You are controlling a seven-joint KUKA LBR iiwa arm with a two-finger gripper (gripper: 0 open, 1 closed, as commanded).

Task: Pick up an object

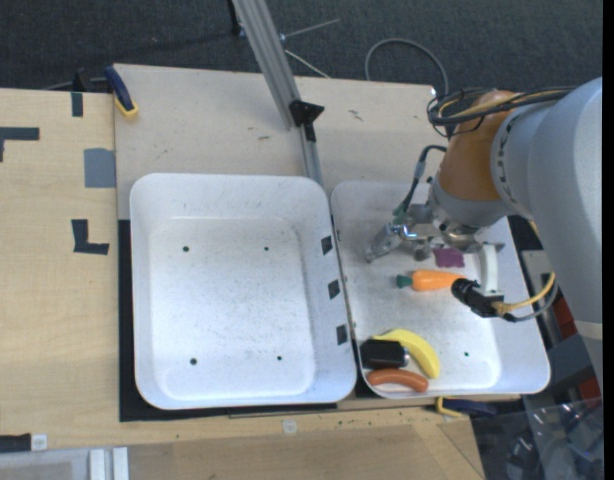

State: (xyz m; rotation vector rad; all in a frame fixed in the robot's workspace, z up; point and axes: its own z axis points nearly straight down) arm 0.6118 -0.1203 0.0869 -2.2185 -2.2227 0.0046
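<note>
The arm's jaws (385,244) hang low in the right bin (522,368), apparently parted and holding nothing, so the approach is under way; next they must close on the carrot (432,281) just beside them.

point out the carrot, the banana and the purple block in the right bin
carrot (434,281): camera view, on the middle of its orange body.
banana (417,349): camera view, on its yellow curve.
purple block (448,258): camera view, on its visible face below the wrist.

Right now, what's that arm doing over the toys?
Gripper over right bin, nothing held. Toy carrot just beside it. Banana at near edge, clear.
</note>
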